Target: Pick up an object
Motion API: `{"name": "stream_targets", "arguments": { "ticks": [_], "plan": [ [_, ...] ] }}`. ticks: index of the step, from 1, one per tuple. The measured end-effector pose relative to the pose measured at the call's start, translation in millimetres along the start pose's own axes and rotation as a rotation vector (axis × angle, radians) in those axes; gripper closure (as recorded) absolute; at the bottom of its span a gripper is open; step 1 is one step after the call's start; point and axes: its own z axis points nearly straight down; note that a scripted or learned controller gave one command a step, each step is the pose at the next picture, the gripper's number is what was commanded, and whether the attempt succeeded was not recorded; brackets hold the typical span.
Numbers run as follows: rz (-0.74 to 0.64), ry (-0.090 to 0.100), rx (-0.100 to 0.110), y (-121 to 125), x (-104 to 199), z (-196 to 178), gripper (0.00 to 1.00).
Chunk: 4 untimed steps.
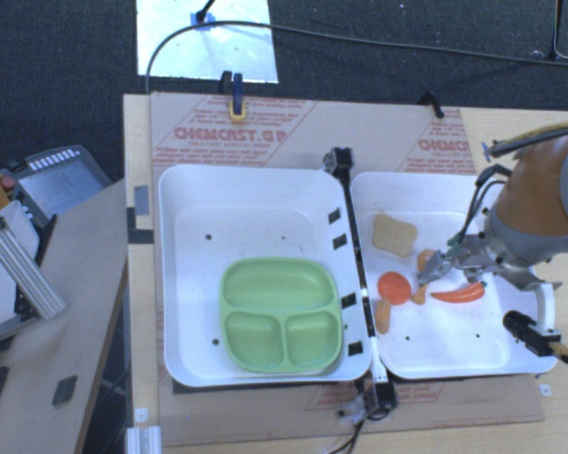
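- The chili pepper (458,294), red-orange and thin, lies on the floor of the right bin (454,353), in its right half and a little below the middle.
- Its long axis runs almost left to right in the camera view, with the right end a bit higher than the left end.
- The gripper (436,265) is low in the same bin; its tip is just up and to the left of the left end of the pepper, very near to it, but I cannot tell if it touches.
- The state of the jaws cannot be read here: the tip is small and dark, and I see no object clearly between them, so I do not say that anything is held.
- Other candidates are close on the left: a small orange piece (423,259) just beside the tip, a round tomato (394,287) a little further left, an orange carrot (382,316) by the wall between the bins, and a beige slice of bread (395,235) above them.
- My judgement: the pepper and the small orange piece are the nearest things. For the pepper, the jaws should close across its thin width, so roughly up-down in the view.
- The left bin (199,216) holds a green divided plate (280,314), well apart from the arm.
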Motion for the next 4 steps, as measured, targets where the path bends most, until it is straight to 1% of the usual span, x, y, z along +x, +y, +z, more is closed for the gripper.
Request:
{"name": "stream_targets", "arguments": {
  "ticks": [1,2,3,4],
  "plan": [
    [0.000,-0.002,-0.006,1.4,-0.6,-13.2,1.00],
    [0.002,-0.003,-0.009,0.8,-10.8,-71.3,1.00],
    [-0.003,-0.003,-0.008,2.5,-11.2,-108.6,1.00],
    [-0.009,0.000,-0.006,13.4,45.0,-119.1,1.00]
  ]
}}
